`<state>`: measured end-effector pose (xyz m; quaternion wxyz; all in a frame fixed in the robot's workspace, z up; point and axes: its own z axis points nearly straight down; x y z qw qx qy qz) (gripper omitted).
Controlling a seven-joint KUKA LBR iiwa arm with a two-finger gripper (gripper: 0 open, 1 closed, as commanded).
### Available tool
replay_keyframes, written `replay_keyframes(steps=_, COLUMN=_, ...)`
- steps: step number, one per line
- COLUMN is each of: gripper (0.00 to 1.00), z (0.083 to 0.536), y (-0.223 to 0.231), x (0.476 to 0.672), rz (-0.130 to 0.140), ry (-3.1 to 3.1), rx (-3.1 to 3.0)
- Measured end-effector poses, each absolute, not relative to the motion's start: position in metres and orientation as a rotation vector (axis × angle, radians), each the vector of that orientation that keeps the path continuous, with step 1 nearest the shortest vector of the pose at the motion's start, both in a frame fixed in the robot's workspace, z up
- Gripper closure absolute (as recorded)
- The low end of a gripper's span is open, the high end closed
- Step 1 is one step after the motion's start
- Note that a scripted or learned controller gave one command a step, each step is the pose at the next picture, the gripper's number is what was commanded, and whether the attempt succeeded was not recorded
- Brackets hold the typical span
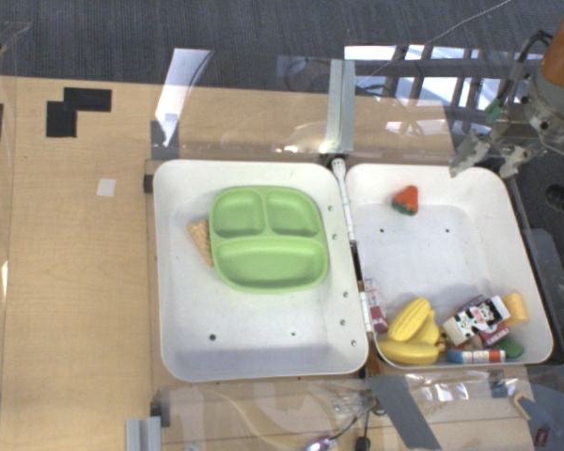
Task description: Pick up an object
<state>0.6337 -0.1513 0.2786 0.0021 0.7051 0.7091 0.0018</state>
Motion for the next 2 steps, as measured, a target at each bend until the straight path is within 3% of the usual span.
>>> replay_keyframes(steps=1, gripper=0.0, z=0.158, y=-0.163, x=0.657, rz=0.003, ry=2.265, rx=2.174)
replay_keyframes(steps=2, gripper=0.0, z=0.173, y=-0.111, x=0.655, rz=0.007, ry=2.203, rx=2.235)
